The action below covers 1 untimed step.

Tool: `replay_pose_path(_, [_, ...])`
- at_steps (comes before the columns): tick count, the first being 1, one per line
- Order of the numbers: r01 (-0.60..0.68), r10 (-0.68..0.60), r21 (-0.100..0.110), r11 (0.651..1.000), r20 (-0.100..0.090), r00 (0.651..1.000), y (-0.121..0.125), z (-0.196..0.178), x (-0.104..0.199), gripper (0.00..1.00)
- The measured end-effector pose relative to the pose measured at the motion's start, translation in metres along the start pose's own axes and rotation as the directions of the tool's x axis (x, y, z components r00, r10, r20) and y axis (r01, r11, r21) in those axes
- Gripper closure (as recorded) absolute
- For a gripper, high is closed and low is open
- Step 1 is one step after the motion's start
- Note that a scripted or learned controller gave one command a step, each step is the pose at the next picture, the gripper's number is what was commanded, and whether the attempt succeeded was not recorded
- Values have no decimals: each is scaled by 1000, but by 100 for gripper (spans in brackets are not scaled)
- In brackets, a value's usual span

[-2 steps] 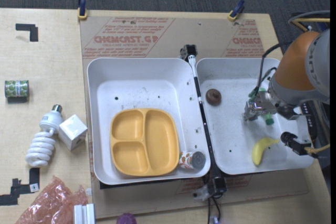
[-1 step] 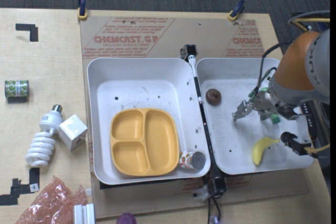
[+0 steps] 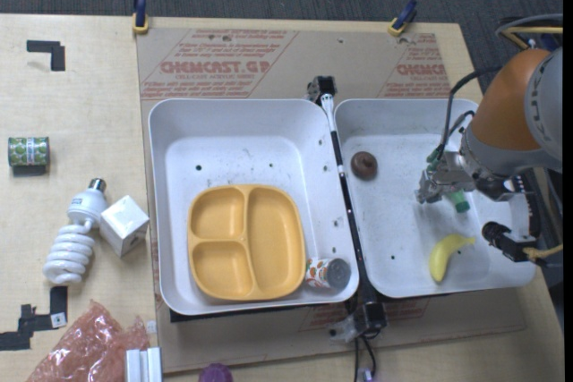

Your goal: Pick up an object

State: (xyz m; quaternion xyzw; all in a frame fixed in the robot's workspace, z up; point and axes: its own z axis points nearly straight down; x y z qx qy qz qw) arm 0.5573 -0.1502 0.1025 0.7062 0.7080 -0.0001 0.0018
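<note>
In the right bin point(image 3: 394, 277) lie a brown round object point(image 3: 363, 164) at the far left and a yellow banana point(image 3: 445, 255) near the front right. A small green object point(image 3: 461, 202) sits just right of my gripper point(image 3: 433, 190), partly covered by it. The gripper hangs low over the middle right of this bin, above the banana and well right of the brown object. The grey arm with its orange band point(image 3: 506, 107) comes in from the right.
The left bin point(image 3: 166, 192) holds a yellow divided plate point(image 3: 246, 241) and a small can point(image 3: 328, 274) in its front right corner. On the bench to the left lie a light bulb point(image 3: 74, 233), a white cube point(image 3: 124, 224) and a green can point(image 3: 29, 152).
</note>
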Motion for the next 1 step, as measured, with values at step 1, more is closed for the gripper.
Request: replay_pose_path(1, [0,0,0,1000,0,1000,0,0,0,0])
